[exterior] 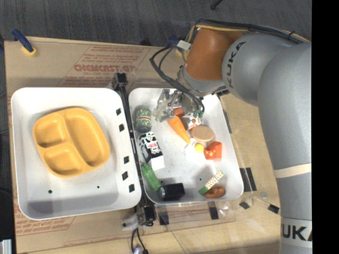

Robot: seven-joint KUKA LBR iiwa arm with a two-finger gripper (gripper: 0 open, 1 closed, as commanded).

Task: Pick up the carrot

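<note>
The carrot [179,128] lies in the right bin [233,165], slanted, its top end just under the claw [180,106]. The claw hangs low over it, but I cannot tell how it is set. The carrot looks like a light, stiff plastic toy, smooth and tapered, so it may slip; I think the thick middle is the best place to take it
</note>
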